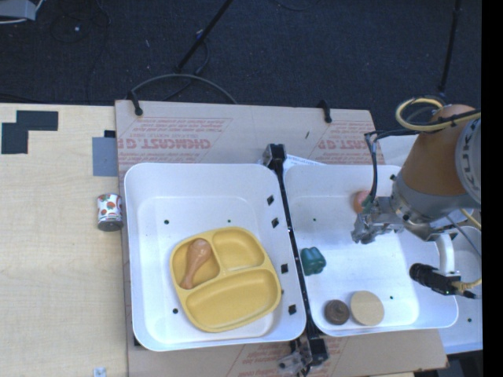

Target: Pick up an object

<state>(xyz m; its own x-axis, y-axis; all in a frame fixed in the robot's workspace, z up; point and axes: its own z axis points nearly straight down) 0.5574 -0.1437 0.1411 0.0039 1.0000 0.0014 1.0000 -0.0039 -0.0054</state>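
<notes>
The grey arm's two-finger gripper point(366, 232) hovered in the right white bin point(393, 320), fingers too blurred to tell. At five o'clock lay the pale round wooden disc point(366, 307): likely light, stiff, best pinched across its edges.

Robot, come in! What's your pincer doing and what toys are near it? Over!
Pincer low in right bin, grip state unclear. Green toy, brown disc, tan disc lying loose. Small orange object beside pincer. Path unobstructed.
</notes>
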